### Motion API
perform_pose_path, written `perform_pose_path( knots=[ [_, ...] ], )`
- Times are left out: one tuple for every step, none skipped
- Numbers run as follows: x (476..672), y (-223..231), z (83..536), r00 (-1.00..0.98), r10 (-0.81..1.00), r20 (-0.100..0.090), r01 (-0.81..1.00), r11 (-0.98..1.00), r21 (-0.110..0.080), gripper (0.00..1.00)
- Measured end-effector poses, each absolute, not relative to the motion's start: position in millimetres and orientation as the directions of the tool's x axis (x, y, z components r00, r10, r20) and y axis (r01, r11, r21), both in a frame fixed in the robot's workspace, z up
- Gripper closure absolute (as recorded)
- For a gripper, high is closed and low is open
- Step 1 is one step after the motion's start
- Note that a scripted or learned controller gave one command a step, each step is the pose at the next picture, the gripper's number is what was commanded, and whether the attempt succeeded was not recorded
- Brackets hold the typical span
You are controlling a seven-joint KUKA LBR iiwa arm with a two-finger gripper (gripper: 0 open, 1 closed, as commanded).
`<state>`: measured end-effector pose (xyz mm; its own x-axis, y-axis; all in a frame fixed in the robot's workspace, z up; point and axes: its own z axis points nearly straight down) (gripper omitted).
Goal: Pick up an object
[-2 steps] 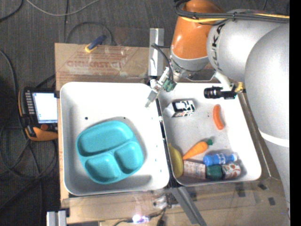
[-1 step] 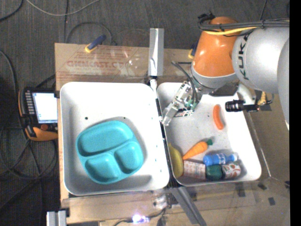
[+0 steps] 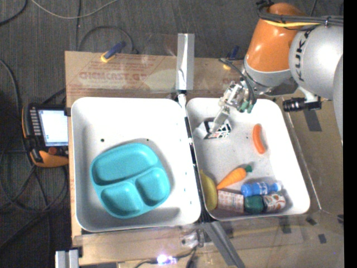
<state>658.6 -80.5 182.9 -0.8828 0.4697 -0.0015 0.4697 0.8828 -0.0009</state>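
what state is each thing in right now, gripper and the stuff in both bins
gripper: low in the right bin, at the small black-and-white box
small black-and-white box: on the bin floor
teal divided tray: flat in the left bin
carrot: lying on its side
orange sausage: lying flat, apart from the rest
blue-capped bottle: lying on its side

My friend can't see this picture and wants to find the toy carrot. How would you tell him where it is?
Look in the right white bin, toward its near edge. The carrot lies at a slant just above the row of packages, right of the yellow banana. It is orange like the sausage-shaped piece farther back, but pointed, with a green top.
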Motion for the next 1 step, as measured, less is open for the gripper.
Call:
perform_pose_path(
  knots=[
    [652.2,-34.0,273.8,-0.746,0.666,0.0,0.666,0.746,0.001,0.0]
  ],
)
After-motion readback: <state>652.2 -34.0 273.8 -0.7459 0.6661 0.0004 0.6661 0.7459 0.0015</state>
